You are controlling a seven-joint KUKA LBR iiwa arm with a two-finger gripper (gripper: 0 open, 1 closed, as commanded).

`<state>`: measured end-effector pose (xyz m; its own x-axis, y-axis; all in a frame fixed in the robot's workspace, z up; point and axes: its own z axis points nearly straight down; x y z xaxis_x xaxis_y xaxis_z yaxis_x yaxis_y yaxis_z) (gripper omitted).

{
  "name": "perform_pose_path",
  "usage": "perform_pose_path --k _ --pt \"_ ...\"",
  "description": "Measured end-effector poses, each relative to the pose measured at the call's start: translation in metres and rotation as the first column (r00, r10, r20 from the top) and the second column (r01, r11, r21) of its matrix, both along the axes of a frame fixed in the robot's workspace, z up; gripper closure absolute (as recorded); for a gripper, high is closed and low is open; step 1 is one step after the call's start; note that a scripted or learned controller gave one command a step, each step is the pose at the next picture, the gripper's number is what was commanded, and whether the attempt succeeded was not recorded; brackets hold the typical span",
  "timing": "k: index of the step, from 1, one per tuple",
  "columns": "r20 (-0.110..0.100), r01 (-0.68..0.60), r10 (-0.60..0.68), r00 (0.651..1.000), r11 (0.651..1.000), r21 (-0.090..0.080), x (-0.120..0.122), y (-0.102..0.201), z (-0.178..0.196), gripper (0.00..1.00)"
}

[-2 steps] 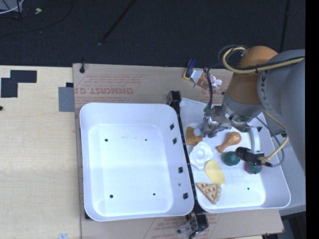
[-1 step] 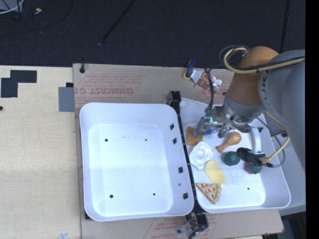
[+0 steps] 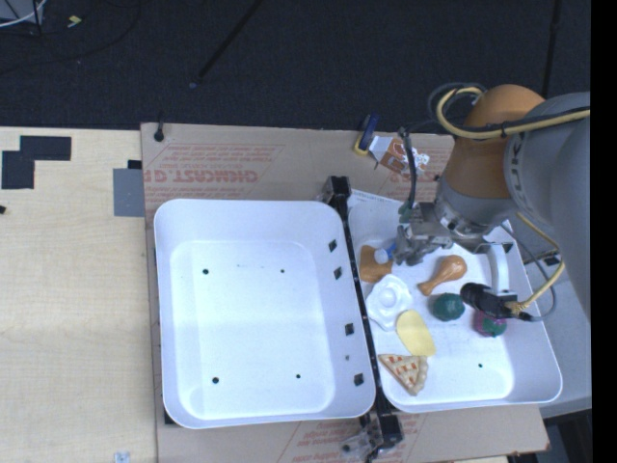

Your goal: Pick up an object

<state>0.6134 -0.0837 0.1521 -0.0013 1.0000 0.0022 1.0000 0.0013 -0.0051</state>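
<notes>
While the arm (image 3: 521,162) reaches in from the right, its gripper (image 3: 410,249) hangs low over the far left part of the right bin (image 3: 521,379). Whether it is pinching anything, you cannot tell. Just beside it lies a brown toy (image 3: 374,263) by the bin's left wall. A chicken leg (image 3: 443,274), a white egg (image 3: 388,300), a yellow piece (image 3: 415,334), a green ball (image 3: 446,307) and a waffle slice (image 3: 404,370) lie nearer the front. The left bin (image 3: 193,230) sits beside it.

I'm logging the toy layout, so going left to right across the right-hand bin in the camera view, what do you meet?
Fried egg → yellow piece → green ball → purple ball. The other toys overlap these in order.
</notes>
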Motion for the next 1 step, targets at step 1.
perform_pose_path --k 1 --pt "-0.001 0.000 0.000 1.000 1.000 0.000 -0.0002 -0.0001 -0.0004 0.00"
